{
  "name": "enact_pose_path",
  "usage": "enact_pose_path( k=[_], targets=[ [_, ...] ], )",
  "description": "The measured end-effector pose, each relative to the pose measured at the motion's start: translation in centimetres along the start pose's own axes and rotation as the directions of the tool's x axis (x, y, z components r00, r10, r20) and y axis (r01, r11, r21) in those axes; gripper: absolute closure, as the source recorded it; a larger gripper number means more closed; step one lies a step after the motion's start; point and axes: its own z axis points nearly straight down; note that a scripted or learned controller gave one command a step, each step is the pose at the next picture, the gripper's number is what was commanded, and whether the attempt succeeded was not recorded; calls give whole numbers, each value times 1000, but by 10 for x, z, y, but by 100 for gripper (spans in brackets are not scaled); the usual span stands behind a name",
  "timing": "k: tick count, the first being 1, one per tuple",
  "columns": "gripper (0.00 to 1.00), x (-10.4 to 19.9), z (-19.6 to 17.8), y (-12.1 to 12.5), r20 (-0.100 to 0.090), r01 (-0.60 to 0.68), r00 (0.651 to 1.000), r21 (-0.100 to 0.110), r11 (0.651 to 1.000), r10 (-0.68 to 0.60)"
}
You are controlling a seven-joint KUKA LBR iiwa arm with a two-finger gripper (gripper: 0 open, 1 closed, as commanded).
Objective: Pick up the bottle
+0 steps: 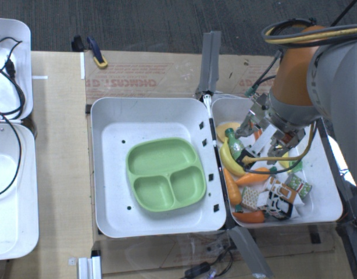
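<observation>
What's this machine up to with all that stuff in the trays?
A grey and orange robot arm reaches into the right bin, which is packed with toy food: a banana, a carrot and small cartons. Its gripper hangs low over the pile, close to a small green bottle lying by the banana, which it is meant to pick up. The left bin holds a green divided plate.

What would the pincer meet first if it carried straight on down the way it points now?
Probably the clutter right beneath it in the right bin: the pincer points down over the banana and an orange carrot. The green bottle lies just to its left, so it may be missed. Depth is hard to judge here.
</observation>
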Motion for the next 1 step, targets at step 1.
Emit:
enact_pose_path(
  k=[1],
  targets=[
    [0, -67, 31, 131, -1, 1, 1000, -1, 1000, -1]
  ],
)
